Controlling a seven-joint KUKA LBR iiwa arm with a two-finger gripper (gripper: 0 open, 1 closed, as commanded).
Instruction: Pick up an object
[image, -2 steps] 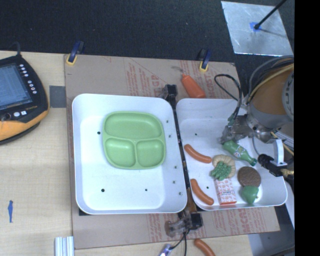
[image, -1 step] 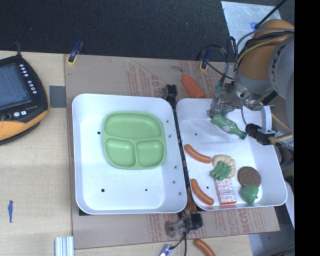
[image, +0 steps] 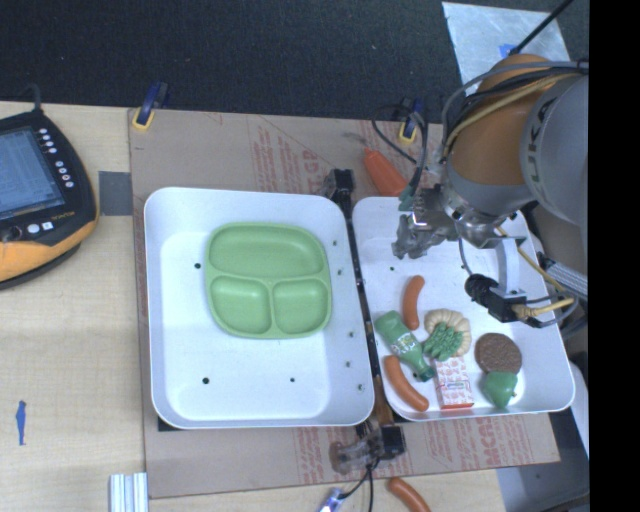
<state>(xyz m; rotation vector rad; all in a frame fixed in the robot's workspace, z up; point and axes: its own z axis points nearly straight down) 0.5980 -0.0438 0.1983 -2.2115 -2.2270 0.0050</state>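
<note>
1. The gripper (image: 412, 240) hangs low over the far-left part of the right bin (image: 556, 398), pointing down at bare white floor. Its dark tips look close together with nothing between them, so I'd say it has hold of nothing; how wide the gap is, I can't make out from here.
2. Just in front of it, a little nearer me, lies a small orange sausage (image: 411, 300), lengthwise and apart from the tips. That seems the likeliest thing to go for.
3. Further forward the toys crowd together: a green bottle (image: 400, 342) beside a round bun (image: 449, 327) with a green leafy piece (image: 441, 343) on it, a second sausage (image: 405, 384) along the near-left edge, a red-and-white carton (image: 454, 383), a brown cookie (image: 497, 353) and a green pepper (image: 500, 388) at the near-right.
4. The left bin (image: 178, 300) holds a green divided plate (image: 268, 279) and no toys.
5. Outside the bins, an orange carrot-like piece (image: 382, 172) lies on the cardboard behind the right bin, and a pendant (image: 35, 195) sits at the far left of the bench.
6. By my reckoning this is the approach: nothing is picked yet. The next move calls for shifting the tips toward me until they straddle the sausage across its narrow width, dropping, then closing. It's round and smooth and could roll off.
</note>
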